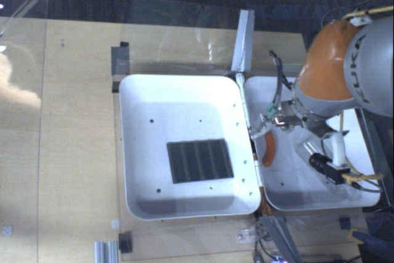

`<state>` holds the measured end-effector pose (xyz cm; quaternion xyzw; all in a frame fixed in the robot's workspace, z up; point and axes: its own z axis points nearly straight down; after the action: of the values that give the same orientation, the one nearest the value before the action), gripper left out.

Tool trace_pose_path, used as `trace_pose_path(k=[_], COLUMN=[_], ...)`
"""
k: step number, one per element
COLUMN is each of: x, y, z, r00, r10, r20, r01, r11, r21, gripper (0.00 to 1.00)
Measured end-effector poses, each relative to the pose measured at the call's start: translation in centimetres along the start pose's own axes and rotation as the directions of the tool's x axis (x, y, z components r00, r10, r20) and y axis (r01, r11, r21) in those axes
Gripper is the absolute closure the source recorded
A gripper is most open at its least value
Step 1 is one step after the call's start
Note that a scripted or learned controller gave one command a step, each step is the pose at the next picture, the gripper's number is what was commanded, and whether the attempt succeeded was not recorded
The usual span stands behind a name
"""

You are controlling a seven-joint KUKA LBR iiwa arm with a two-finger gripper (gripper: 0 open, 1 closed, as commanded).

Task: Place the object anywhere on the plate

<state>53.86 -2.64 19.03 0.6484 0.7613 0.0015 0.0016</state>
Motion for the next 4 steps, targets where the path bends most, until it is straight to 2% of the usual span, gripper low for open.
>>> trace_pose_path(k=[1, 2, 3, 4], x=[-2.5, 4.6, 4.2, 3.1], y=[-4.5, 2.2, 3.6, -3.2], z=[0.5, 0.6, 0.5, 0.5], r00=[1.0, 0.992, 0.998, 0.992], r10=[0.012, -0.125, 0.067, 0.129], r20=[0.0, -0.001, 0.0, 0.0], r01=[-0.012, 0.125, -0.067, -0.129], r11=[1.0, 0.992, 0.998, 0.992], r21=[0.0, 0.001, 0.0, 0.001], gripper=[0.0, 0.0, 0.0, 0.0])
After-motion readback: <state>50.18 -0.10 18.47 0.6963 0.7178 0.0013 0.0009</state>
